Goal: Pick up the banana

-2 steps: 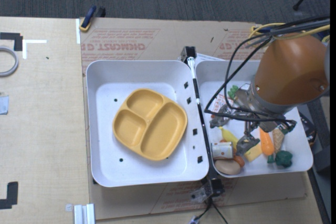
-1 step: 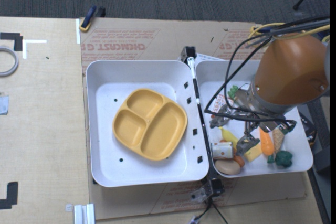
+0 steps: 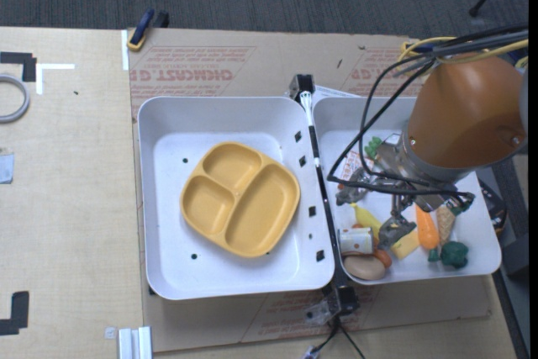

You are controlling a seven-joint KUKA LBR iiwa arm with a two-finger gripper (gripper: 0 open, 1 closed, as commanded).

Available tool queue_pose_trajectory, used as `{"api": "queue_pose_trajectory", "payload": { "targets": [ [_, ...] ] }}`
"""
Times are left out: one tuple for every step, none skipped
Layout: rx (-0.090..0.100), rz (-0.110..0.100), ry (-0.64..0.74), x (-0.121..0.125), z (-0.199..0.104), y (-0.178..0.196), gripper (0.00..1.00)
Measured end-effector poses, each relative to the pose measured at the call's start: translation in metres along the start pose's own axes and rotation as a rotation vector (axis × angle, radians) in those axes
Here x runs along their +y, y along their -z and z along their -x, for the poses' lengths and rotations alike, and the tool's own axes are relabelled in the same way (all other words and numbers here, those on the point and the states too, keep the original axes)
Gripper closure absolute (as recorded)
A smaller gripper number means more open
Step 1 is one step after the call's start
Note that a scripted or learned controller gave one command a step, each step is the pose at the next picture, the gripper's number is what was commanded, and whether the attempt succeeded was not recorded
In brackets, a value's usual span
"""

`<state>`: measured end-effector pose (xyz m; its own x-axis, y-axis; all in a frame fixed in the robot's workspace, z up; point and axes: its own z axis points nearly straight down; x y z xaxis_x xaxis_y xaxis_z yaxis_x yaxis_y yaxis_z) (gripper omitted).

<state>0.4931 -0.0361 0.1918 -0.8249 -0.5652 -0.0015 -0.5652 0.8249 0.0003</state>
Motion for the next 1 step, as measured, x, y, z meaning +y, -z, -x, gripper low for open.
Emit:
{"api": "queue_pose_trajectory", "payload": {
  "targets": [
    [0.001, 0.001, 0.375, -0.0534, -0.0309, -0.0512, 0.0]
  ]
}}
